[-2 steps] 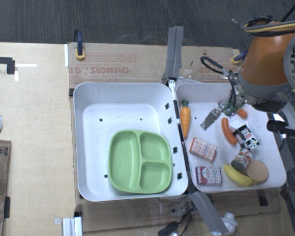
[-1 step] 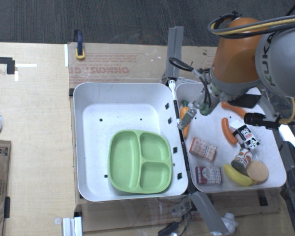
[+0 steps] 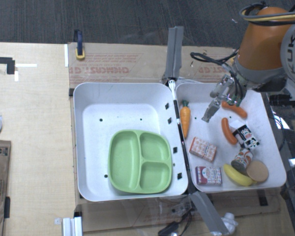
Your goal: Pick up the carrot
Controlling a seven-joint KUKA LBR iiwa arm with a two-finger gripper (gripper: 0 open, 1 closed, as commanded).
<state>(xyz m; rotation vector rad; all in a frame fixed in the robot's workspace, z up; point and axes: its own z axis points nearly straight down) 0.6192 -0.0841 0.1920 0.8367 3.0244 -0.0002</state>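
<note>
While the arm reaches in from 3 o'clock, the scene reads so:
Carrot (image 3: 185, 119): in the right bin (image 3: 273, 146), at its 9 o'clock wall, orange with a green top pointing to 12 o'clock, lying free.
Fingers (image 3: 217, 102): at about 12 o'clock in the right bin, near the carrot but apart from it; I cannot tell whether they are spread or closed, and nothing shows between them.
Other things in the right bin: two sausages (image 3: 228, 131) toward 2 o'clock, a small carton (image 3: 203, 149) at the middle, a banana (image 3: 237, 176) toward 5 o'clock.
Left bin (image 3: 88, 132): holds a green divided plate (image 3: 140, 161) toward 6 o'clock.
Surface (image 3: 29, 132): pale wood, under both bins.
</note>
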